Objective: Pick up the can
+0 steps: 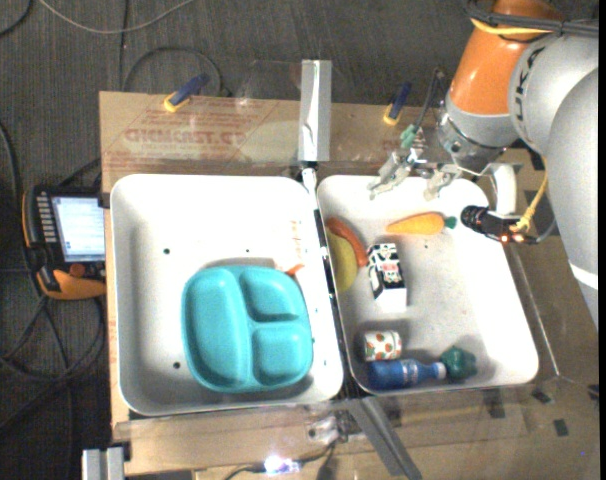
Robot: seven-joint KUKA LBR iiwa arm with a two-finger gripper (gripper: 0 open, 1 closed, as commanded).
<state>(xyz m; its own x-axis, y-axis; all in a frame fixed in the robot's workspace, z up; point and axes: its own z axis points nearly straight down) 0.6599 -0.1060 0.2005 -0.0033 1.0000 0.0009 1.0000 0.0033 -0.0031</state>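
The can [381, 345] is small, white with red and orange markings, and lies on its side near the front of the right bin [503, 308]. A blue bottle [419, 370] with a green cap lies right beside it toward the front. My gripper [414, 177] hovers over the bin's far edge, well away from the can, with its fingers [388, 182] spread open and nothing between them.
In the right bin also lie a carrot [419, 224], a banana [343, 253] against the left wall and a black-and-white carton [387, 271] in the middle. The left bin [143, 228] holds a teal divided plate [248, 327]. A tablet [71, 230] sits left of the bench.
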